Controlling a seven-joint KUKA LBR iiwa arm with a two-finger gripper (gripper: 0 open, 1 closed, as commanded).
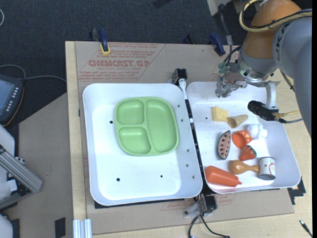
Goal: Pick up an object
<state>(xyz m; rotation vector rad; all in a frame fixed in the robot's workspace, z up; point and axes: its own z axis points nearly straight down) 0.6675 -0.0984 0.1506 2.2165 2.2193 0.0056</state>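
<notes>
Jaws: you can't tell how far open they are from this angle, they're too small and dark against the wrist. What you can see is nothing between them and nothing hanging under them. They sit over the far left corner of the right bin (204, 128), above bare white floor, on the end of the arm (292, 38) reaching in from the right. Treat the pick as not yet done: every object looks to be resting on a bin floor. Candidates are all in the right bin. A yellow wedge (220, 114) is nearest the jaws, just below them in the view, with a tan cone piece (237, 119) beside it. Then come a watermelon slice (224, 144), an orange-red lump (241, 139) touching a white piece (255, 130), a red piece (248, 152), a tan pear-shaped piece (240, 167) next to a small tin can (267, 167), and an orange carrot-like piece (222, 176) at the near edge. The left bin (99, 157) holds a green divided plate (147, 125), well apart from the jaws. My read is that basically everything is left: line up over one item, descend, close, lift. The yellow wedge looks like the easiest target. The middle cluster is tight, so a grab there may clip a neighbour.
</notes>
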